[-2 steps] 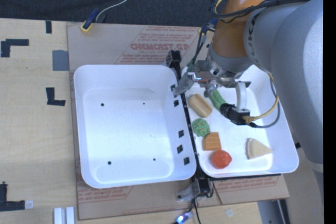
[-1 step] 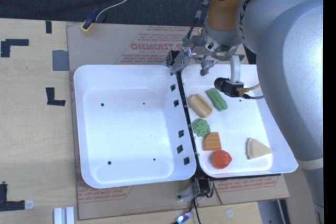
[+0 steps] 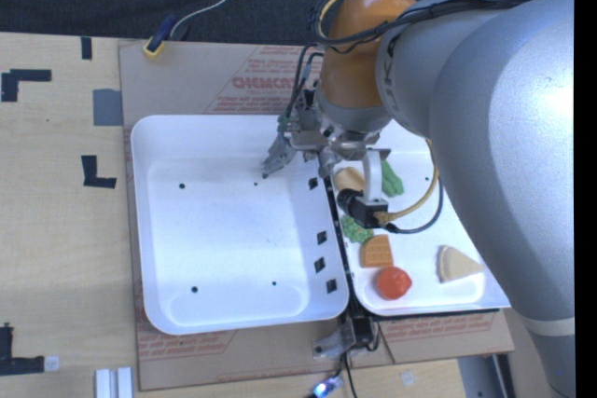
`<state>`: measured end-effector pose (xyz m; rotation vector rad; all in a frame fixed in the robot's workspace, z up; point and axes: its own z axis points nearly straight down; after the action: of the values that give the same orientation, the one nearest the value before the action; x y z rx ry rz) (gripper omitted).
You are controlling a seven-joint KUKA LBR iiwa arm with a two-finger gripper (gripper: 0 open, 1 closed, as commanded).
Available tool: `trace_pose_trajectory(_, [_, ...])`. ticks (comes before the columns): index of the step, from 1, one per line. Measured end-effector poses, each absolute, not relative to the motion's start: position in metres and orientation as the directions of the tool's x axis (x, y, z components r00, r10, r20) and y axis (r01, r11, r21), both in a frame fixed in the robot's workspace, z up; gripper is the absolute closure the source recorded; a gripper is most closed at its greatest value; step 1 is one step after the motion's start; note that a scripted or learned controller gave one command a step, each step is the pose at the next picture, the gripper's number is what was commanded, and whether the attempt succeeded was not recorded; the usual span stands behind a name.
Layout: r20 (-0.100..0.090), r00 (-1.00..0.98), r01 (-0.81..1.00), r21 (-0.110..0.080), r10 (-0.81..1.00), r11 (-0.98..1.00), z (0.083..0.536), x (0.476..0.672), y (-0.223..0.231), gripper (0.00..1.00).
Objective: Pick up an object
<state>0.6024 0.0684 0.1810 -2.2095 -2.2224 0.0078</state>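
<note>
My gripper (image 3: 297, 165) hangs over the far right part of the left white bin (image 3: 159, 200), close to the divider between the bins. It is open, with one finger (image 3: 272, 160) pointing down-left over the bin floor, and nothing sits between the fingers. The objects lie in the right bin (image 3: 466, 298): a red tomato-like ball (image 3: 394, 282), an orange block (image 3: 376, 251), a beige wedge (image 3: 457, 264), green leafy pieces (image 3: 388, 179) and a tan piece (image 3: 348, 177). The arm's wrist hides part of that bin.
The grey arm with its orange band (image 3: 359, 51) covers the right side of the view. Both bins rest on a cardboard sheet (image 3: 242, 79) on the wooden bench. A cable with a yellow-blue plug (image 3: 157, 42) lies behind the bins.
</note>
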Motion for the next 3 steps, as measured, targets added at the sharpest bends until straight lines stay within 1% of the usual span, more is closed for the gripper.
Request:
trace_pose_trajectory(1, [-0.001, -0.002, 1.0, -0.008, 1.0, 0.002, 0.189, 0.605, 0.064, 1.0])
trace_pose_trajectory(3, [-0.002, -0.003, 1.0, -0.017, 1.0, 0.003, 0.203, 0.606, 0.063, 1.0])
